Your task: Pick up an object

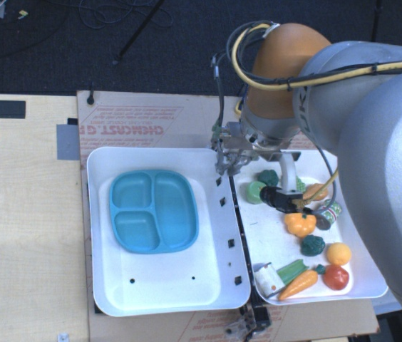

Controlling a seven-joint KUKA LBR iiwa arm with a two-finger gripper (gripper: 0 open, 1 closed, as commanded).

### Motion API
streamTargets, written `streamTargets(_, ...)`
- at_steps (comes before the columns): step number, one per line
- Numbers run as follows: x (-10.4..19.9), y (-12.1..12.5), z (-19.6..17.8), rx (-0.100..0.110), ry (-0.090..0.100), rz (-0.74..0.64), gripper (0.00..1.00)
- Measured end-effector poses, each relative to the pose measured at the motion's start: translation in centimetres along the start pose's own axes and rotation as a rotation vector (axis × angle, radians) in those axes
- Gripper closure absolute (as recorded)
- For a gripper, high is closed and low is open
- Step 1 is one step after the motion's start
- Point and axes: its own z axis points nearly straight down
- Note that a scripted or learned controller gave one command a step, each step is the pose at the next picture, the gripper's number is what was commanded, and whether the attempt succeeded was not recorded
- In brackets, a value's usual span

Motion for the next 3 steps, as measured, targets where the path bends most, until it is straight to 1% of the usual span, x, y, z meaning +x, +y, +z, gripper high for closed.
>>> streamTargets(1,1.5,1.7,0.1,0.001,-0.001,0.001,1.0)
streamTargets(2,2.0,1.6,0.1,0.002,-0.002,0.001,1.0)
streamTargets(3,0.8,1.6,-0.8,0.001,-0.002,0.003,1.0)
